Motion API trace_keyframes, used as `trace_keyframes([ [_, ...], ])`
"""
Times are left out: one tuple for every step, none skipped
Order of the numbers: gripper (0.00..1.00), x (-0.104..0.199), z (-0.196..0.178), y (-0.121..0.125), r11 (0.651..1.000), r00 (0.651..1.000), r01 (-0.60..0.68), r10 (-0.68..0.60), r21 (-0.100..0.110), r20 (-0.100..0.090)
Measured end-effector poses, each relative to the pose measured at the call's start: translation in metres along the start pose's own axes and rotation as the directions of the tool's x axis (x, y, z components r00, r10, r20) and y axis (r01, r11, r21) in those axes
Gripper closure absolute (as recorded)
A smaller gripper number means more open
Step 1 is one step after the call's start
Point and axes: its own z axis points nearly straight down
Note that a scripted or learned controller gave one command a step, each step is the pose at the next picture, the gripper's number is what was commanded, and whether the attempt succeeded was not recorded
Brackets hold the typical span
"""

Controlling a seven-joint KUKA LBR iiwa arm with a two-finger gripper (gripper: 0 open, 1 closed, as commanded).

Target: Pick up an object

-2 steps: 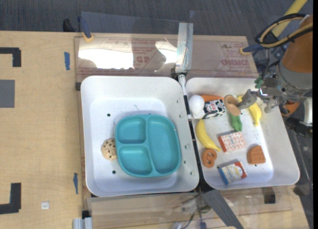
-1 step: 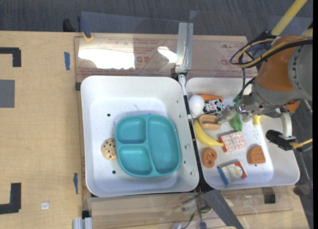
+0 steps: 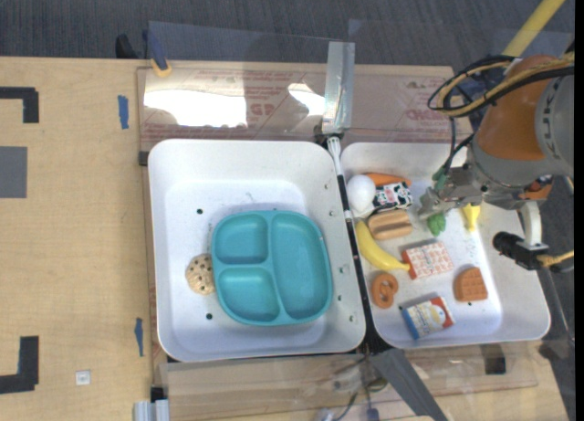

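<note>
Two white bins on a pale wooden counter, toy food in the right one.
The metallic hand hangs over a small green piece in the right bin; its grip cannot be made out. Nearby lie a curved yellow banana, a smooth white egg and a pretzel. A glossy teal divided plate partly hides a speckled cookie.

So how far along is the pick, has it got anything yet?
Nothing looks lifted yet. The gripper is low in the right bin, beside a small green item; a grasp can't be confirmed. The banana and cookie lie untouched. Lifting remains.
</note>
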Motion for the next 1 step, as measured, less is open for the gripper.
trace_keyframes([
  [1.00,-0.0323,-0.0442,0.0020,0.976,0.976,0.217,-0.217,-0.002,0.003],
])
